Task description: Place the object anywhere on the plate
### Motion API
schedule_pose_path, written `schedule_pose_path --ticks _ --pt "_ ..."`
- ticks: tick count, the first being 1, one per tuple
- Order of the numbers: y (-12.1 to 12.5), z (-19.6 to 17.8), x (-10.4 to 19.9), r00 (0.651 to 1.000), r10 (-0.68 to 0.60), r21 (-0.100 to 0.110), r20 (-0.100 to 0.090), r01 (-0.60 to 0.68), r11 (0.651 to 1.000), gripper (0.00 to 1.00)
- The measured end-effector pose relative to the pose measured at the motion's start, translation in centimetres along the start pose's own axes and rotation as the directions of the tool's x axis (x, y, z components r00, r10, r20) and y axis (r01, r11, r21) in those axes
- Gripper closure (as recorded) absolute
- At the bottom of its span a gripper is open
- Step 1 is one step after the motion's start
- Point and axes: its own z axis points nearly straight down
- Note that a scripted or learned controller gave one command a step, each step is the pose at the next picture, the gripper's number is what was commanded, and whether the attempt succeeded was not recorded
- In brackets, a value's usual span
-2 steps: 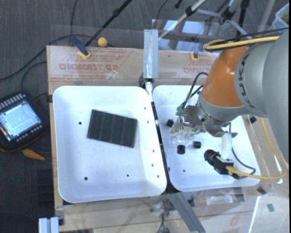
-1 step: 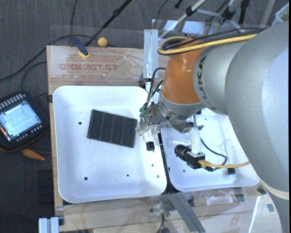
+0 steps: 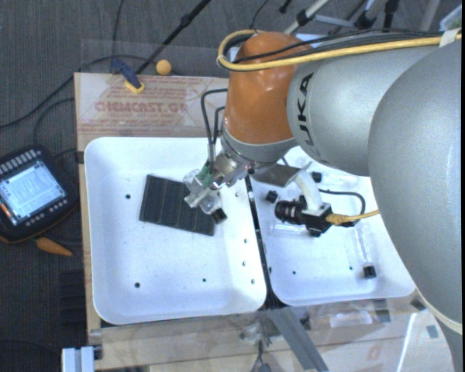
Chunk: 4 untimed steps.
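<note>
A small black block (image 3: 219, 216) lies at the near right corner of the plate (image 3: 170, 202), at its edge. It is dark and squat, too small to show any detail, and I cannot tell whether it rests on the plate or just beside it. The plate is a flat, dark grey rectangle with fine ribs along its length, set askew in the upper middle of the left bin (image 3: 163, 285).

The gripper (image 3: 203, 193), pale and partly see-through, hangs over the plate's right end just above the block. Whether its jaws are apart or together cannot be told. The arm (image 3: 356, 115) and its orange band (image 3: 260, 91) loom over the right bin (image 3: 325, 285), where another small black bit (image 3: 368, 270) lies near the right wall.

Behind the bins on the worktop is a brown board (image 3: 139, 107) with red lettering. A handheld pendant (image 3: 27, 192) with a lit screen lies to the left.
</note>
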Motion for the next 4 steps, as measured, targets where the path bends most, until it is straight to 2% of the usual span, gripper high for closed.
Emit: schedule_pose_path --ticks 1,2,3,4 --pt "4.7 -7.7 1.3 0.963 -0.268 0.001 0.002 0.268 0.963 1.0" --pt "3.9 -4.9 5.1 0.738 -0.675 -0.001 0.0 0.675 0.738 1.0" --pt "4.1 -8.1 9.4 0.4 -0.917 -0.003 0.004 0.917 0.4 1.0" --pt "1.6 -8.1 12.2 -0.074 -0.997 -0.002 0.004 0.997 -0.074 1.0"
